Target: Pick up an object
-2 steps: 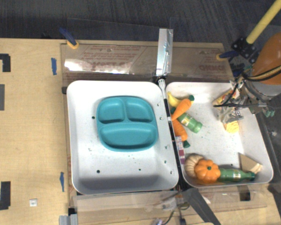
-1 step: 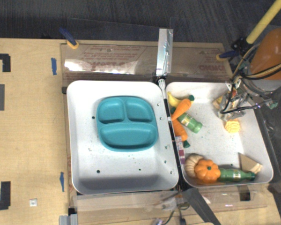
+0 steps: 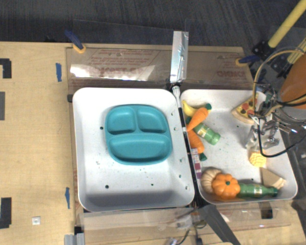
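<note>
Pumpkin [image 3: 225,186]: lies at the lower edge of the right bin [image 3: 229,103], touching a green bottle [image 3: 257,190] on its right and a tan round piece [image 3: 210,177] on its left; a descent here would likely strike two things at once and lift neither.
Tan wedge [image 3: 272,178]: low right corner, close against the bin wall, where the rim could block a finger.
Yellow cheese-like piece [image 3: 257,159]: just below the claw [image 3: 261,132], the nearest candidate for the pick; it is small and could skid aside under a slightly off-centre close.
Claw: hangs over the right part of the right bin amid cables; whether its fingers are spread or pressed together cannot be told, and nothing is seen between them.
Pizza slice [image 3: 243,109]: upper left of the claw, flat on the floor, so fingers may slide over it.
Carrot [image 3: 196,119]: crowded with a small green bottle [image 3: 207,134] against the divider between the bins, prone to jamming.
Teal divided plate [image 3: 138,133]: alone in the left bin [image 3: 86,152], broad and shallow, hard to pinch.
</note>
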Controlling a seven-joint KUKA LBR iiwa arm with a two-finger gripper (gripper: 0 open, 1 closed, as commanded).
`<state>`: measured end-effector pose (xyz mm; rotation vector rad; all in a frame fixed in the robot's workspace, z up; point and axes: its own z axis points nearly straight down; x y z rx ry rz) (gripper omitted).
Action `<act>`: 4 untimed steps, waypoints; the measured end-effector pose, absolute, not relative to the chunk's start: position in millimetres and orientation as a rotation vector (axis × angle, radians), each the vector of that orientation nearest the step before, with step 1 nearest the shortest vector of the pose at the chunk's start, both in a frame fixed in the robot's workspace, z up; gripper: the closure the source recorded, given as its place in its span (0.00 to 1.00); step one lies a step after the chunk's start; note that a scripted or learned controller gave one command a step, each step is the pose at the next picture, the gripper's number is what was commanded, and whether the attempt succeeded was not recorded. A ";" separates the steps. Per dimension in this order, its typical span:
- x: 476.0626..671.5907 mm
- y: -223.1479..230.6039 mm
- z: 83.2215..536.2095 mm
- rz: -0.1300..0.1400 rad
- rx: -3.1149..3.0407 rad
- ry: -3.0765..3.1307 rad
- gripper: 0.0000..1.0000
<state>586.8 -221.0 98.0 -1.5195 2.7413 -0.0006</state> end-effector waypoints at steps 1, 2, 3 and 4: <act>616.5 -221.0 87.9 -0.006 -1.996 2.415 1.00; 619.2 -220.1 100.9 -0.013 -1.983 2.414 1.00; 669.4 -217.7 87.5 -0.005 -1.869 2.514 1.00; 670.8 -190.1 246.9 -0.022 -1.960 2.436 1.00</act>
